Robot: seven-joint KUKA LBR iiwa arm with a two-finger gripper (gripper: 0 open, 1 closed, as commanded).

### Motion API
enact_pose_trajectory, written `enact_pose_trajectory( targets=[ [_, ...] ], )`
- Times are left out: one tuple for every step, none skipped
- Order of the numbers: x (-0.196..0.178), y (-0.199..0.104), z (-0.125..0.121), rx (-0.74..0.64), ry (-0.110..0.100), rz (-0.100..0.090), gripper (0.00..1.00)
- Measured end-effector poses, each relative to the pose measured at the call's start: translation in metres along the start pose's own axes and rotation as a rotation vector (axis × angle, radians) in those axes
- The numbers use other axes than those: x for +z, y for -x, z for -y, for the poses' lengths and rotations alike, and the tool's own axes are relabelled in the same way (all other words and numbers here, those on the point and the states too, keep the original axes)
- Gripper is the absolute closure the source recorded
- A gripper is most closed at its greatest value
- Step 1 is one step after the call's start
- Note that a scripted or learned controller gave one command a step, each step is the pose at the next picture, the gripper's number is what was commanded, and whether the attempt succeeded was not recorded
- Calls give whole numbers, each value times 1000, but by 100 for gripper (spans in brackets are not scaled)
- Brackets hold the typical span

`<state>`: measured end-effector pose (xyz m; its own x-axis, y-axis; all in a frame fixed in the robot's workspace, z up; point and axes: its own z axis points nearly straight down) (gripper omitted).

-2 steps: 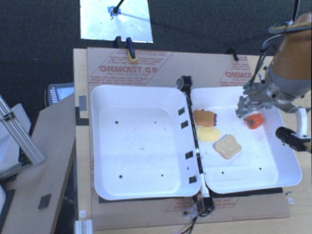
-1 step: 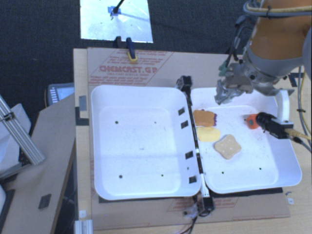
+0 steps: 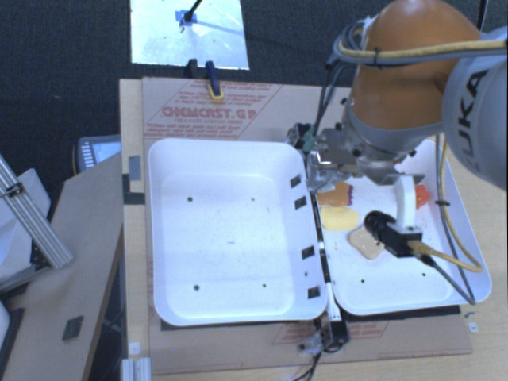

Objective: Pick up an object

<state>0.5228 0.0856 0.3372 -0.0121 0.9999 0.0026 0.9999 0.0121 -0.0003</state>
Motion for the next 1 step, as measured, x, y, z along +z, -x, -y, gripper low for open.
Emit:
enact_pose_trajectory(
  targets=[
    [-27, -39, 6, 4, 4, 0, 100]
  ],
)
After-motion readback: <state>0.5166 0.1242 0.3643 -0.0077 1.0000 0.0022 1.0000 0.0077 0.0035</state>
